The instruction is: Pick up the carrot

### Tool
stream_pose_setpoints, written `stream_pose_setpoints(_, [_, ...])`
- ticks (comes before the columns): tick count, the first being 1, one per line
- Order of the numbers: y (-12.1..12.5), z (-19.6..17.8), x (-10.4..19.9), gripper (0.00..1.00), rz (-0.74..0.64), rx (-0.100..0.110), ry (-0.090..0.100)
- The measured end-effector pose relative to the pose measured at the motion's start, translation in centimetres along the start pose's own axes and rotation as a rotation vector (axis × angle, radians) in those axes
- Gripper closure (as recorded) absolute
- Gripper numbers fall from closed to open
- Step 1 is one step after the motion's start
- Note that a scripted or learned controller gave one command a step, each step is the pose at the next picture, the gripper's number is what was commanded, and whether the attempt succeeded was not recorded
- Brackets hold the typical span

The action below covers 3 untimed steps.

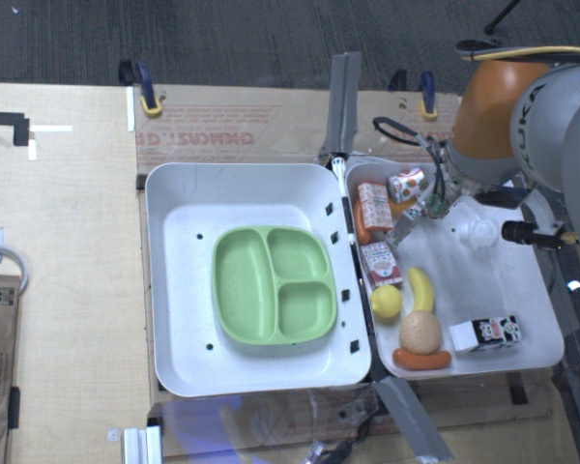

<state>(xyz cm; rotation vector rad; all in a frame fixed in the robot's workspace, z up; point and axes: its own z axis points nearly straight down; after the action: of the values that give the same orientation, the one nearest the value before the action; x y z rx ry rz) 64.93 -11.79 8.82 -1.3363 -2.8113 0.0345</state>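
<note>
Your carrot [422, 360] lies on its side along the near edge of the right bin [522, 298], close to that bin's near-left corner, with its long axis running parallel to the rim. Judge it as light, stiff and smooth-skinned: it should not crush under the fingers, but its round, tapering body could roll or slip out if you pinch near an end, so take it across the thick middle with the fingers closing crosswise to its length. Room is tight there. A tan, egg-like ball [420, 332] sits touching or just behind the carrot, a lemon [386, 302] and a banana [421, 289] lie a little farther back, and the bin's near wall is right beside the carrot, so one finger must drop between carrot and rim and the other between carrot and ball. A small black-and-white carton [484, 333] rests to the carrot's right, apart from it. The gripper [418, 211] hangs over the far-left part of the same bin, near the red snack packets [373, 211]; you cannot tell from here how wide it stands. The middle of the bin floor offers an open lane toward the carrot.
</note>
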Motion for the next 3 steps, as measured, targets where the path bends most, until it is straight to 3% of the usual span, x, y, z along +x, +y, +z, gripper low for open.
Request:
stream_pose_setpoints(1, [0.4, -1.1, -0.2, 1.0, 0.0, -0.018, -0.016])
stream_pose_setpoints(2, [-3.8, -10.4, 3.3, 1.0, -0.019, -0.032, -0.018])
stream_pose_setpoints(3, [0.0, -23.0, 1.4, 1.0, -0.079, -0.033, -0.02])
